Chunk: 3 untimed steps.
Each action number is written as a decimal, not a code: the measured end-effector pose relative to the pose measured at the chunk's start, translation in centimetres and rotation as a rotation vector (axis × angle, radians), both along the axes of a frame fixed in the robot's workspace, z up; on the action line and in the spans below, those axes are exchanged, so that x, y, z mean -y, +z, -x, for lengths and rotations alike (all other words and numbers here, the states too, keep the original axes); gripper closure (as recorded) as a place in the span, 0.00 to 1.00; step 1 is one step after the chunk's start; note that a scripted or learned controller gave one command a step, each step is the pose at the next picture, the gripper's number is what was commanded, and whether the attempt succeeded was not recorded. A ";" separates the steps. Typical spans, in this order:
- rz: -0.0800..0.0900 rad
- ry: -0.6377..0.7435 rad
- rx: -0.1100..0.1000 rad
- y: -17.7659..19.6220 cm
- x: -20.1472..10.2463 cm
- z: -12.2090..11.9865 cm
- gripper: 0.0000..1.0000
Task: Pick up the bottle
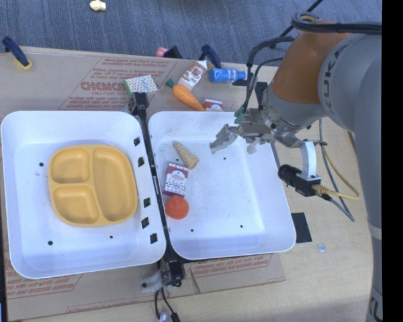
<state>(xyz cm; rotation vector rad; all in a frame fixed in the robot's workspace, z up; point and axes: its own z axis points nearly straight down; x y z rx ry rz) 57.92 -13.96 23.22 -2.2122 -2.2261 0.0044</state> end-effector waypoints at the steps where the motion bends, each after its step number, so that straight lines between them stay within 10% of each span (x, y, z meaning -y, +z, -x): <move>1: 0.000 -0.374 0.005 -13.5 -2.3 0.3 0.00; 2: -0.003 -0.369 0.005 -12.4 -2.5 0.2 1.00; 3: -0.001 -0.303 -0.002 -10.6 -4.6 2.5 1.00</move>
